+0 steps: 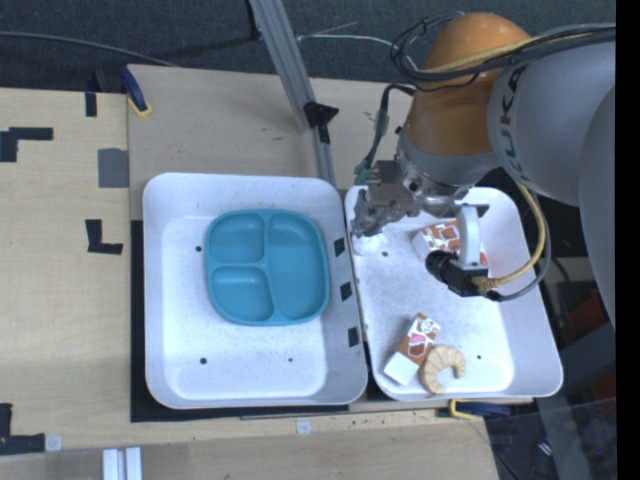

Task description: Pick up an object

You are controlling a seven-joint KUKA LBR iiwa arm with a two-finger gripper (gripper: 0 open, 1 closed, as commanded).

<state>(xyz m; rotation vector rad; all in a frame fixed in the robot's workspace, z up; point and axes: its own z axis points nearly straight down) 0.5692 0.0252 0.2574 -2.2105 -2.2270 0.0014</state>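
Note:
My gripper (372, 220) hangs low over the upper-left corner of the right bin (530, 358), beneath the grey arm and its orange band. Nothing is visible between its dark fingers. A croissant (442, 364) lies near the front of that bin, touching a small brown-and-white packet (413, 344). Another brown-and-white packet (443, 236) lies just right of the gripper, partly covered by the arm's hardware. The left bin (175, 368) holds a blue divided plate (268, 266).
A metal pole (290, 63) slants down to the divide between the bins. A black connector with a yellow cable (462, 276) juts over the right bin's middle. Black tape marks sit on the bench at left.

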